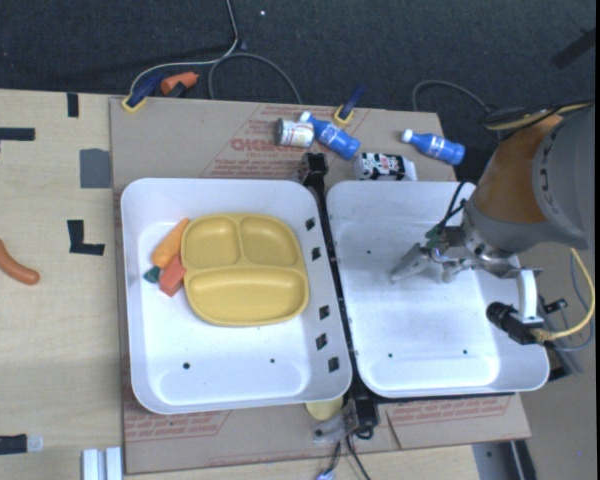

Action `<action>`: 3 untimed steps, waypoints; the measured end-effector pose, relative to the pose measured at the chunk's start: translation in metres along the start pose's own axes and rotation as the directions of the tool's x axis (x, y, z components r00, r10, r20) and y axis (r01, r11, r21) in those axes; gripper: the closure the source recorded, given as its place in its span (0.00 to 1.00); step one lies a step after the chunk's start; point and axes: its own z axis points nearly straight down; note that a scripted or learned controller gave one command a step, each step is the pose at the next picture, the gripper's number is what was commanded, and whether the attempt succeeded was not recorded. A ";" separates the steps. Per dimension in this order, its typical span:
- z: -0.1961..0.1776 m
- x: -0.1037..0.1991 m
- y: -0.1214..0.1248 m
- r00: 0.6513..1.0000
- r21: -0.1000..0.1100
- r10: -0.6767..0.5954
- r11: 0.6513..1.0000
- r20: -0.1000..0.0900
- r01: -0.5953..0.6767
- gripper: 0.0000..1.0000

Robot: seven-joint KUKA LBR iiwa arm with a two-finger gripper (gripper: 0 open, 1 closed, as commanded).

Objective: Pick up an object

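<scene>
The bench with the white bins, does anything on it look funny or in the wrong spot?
Yes. A toy hot dog lies alone on the bench, far left of both bins. Two blue bottles lie tipped over behind the bins rather than inside one.

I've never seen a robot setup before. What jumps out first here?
A bright yellow divided plate lies in the left bin, with an orange carrot tucked against its left edge. On the right, the grey arm with its orange band reaches into the right bin.

Arm reaches in from the right — tool point(412, 265) low, fingers spread apart.
</scene>
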 end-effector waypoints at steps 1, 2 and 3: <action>0.001 -0.046 -0.088 1.000 0.011 0.014 1.000 -0.001 -0.014 0.00; 0.015 0.017 -0.023 1.000 0.003 -0.001 1.000 -0.001 0.001 0.00; -0.050 -0.064 0.021 1.000 -0.003 0.009 1.000 0.006 -0.009 0.00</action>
